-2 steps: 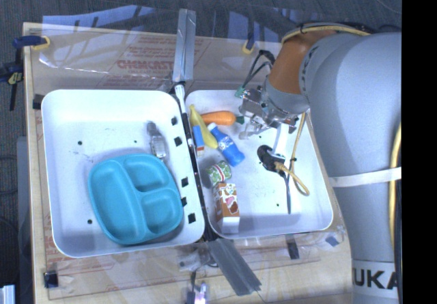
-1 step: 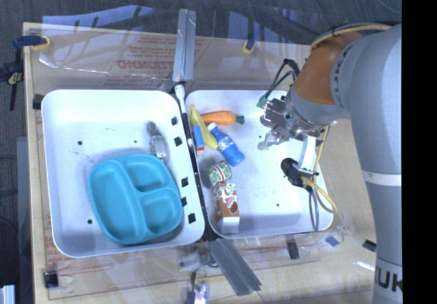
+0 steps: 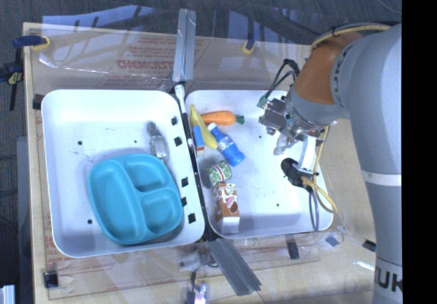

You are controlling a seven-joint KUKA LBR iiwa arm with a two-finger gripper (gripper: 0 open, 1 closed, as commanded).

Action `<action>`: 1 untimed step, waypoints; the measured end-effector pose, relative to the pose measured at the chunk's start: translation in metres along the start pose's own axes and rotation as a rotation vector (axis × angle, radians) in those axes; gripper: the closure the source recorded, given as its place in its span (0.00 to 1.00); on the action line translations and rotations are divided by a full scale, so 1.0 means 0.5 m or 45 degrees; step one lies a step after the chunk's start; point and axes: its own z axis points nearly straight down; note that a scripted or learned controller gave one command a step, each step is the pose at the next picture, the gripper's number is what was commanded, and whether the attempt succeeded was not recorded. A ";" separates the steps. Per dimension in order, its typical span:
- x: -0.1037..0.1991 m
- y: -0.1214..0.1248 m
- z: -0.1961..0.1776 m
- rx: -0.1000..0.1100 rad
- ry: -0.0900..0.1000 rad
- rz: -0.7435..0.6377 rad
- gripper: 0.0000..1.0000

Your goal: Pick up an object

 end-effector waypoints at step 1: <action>0.088 0.042 0.117 0.002 -0.002 0.032 0.00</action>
